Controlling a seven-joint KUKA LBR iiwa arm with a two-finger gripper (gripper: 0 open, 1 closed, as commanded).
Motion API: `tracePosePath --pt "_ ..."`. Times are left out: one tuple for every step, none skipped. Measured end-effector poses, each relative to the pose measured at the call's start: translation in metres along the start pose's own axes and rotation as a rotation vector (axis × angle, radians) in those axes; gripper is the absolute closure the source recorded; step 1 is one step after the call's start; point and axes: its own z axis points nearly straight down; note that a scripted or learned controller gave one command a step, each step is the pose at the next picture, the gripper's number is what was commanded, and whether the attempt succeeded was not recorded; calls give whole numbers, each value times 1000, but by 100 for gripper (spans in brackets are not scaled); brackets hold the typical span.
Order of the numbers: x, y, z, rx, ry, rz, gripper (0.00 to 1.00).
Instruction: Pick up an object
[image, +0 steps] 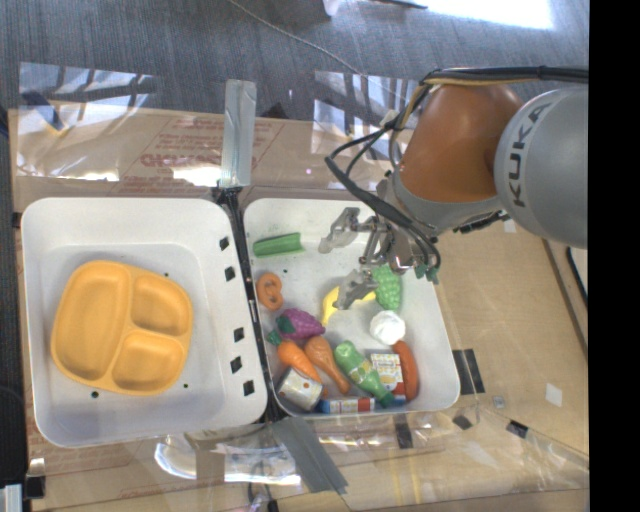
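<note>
Spreading apart with nothing between them, the fingers (347, 262) hang low inside the right bin (440, 340), one tip toward the green cucumber (277, 243), the other just beside the yellow banana (335, 300), which serves as landmark. Right of the banana a green strawberry-shaped toy (388, 288) sits close under the wrist, with a white ball (387, 326) below it. Below the banana crowd a purple toy (300, 322) and carrots (310, 360); likely the open stance prepares a grasp. Far left of the banana lies the yellow divided plate (122, 326) in the left bin (40, 230)
</note>
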Motion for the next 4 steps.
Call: tracePosePath --pt "-23 -25 126 -1 1 29 0" --pt "-8 -63 111 0 -4 -159 0" --pt "-7 1 125 -4 0 -202 0" --pt "-8 2 114 -2 -3 -207 100"
